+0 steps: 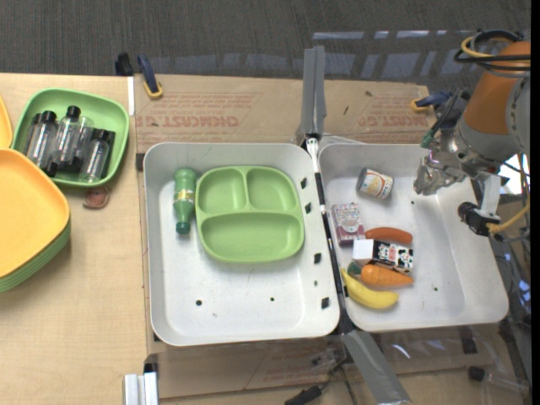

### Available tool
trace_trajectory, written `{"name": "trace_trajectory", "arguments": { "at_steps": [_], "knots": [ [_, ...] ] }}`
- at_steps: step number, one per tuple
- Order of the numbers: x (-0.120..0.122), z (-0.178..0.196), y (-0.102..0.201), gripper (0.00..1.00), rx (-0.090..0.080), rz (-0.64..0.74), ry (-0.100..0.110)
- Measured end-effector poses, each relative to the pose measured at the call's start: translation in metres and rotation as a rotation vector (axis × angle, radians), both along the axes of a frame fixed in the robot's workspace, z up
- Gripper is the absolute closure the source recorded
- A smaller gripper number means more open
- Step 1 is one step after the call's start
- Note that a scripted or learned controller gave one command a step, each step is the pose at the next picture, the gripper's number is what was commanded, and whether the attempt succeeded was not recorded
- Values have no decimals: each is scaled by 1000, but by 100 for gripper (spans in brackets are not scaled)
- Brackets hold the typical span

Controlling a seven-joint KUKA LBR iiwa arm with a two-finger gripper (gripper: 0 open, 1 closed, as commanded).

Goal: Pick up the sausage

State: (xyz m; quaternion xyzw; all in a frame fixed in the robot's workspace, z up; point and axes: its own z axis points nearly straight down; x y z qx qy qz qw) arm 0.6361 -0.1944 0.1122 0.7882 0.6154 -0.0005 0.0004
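Sausage [391,234] lay in right bin [472,298], centre-left, just above small carton [394,256]. Gripper [428,182] hovered at sausage's 1 o'clock, near tin can [375,183]; finger state undeterminable.

Robotics lab: KUKA arm [494,99] over white bins [245,319] on cardboard-covered counter [253,108], toy food, clamps [150,78].

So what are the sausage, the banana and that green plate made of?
The sausage looks like smooth, slightly glossy plastic, a toy by its even orange-red colour. The banana looks the same, uniformly yellow. The green plate seems matte moulded plastic, with three pressed-in sections.
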Motion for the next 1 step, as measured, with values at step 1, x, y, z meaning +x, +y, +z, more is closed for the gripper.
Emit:
{"name": "trace_trajectory", "arguments": {
  "at_steps": [1],
  "knots": [
    [-48, -21, 13, 100, 2, 219, 1]
  ]
}}
